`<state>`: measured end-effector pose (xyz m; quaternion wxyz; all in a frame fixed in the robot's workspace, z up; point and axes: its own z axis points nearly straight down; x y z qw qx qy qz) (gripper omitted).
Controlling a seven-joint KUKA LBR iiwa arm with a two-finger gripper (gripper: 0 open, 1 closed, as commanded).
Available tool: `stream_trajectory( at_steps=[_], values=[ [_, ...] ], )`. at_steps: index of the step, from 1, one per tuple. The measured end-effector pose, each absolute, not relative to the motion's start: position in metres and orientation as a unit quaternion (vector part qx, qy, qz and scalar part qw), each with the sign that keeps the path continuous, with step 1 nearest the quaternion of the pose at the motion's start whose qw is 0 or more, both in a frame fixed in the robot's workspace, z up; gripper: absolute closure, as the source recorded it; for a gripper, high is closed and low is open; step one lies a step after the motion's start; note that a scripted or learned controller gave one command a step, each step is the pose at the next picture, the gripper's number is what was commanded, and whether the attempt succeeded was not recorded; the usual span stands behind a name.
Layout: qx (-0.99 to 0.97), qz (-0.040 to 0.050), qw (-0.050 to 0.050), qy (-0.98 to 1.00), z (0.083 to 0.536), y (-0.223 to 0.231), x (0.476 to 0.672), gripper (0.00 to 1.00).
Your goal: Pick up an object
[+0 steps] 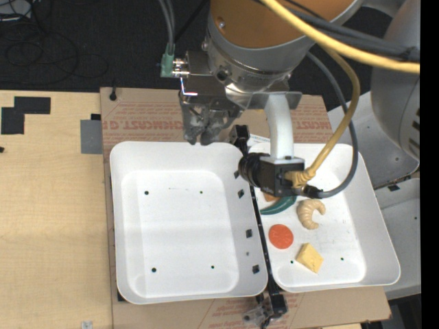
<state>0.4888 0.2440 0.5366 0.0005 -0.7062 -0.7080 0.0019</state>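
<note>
My gripper (pixel 204 134) hangs over the far rim of the left bin (pixel 130 184), its dark grey fingers (pixel 195 125) pressed together with nothing visible between them. The objects lie in the right bin (pixel 370 252): an orange-red disc (pixel 280 236), a yellow wedge (pixel 309 258), a beige croissant-shaped piece (pixel 311 213), and a green curved piece (pixel 280 208) partly hidden under a black fitting. The gripper is well to the left of them and farther back.
The arm's big orange and grey body (pixel 274 26) fills the upper middle. A white tube with a black fitting (pixel 274 170) and a yellow hose (pixel 336 139) hang over the divide between the bins. Cardboard (pixel 55 204) lies left of the bins.
</note>
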Motion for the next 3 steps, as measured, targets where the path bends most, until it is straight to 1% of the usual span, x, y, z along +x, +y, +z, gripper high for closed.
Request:
stream_trajectory(
  at_steps=[1,2,3],
  values=[
    [-0.707,0.0071,0.002,-0.707,0.445,0.243,0.505,1.00],
    [-0.709,0.0113,0.004,-0.705,0.284,0.182,0.472,1.00],
    [-0.708,-0.0007,-0.001,-0.706,0.343,0.170,0.518,1.00]
  ],
)
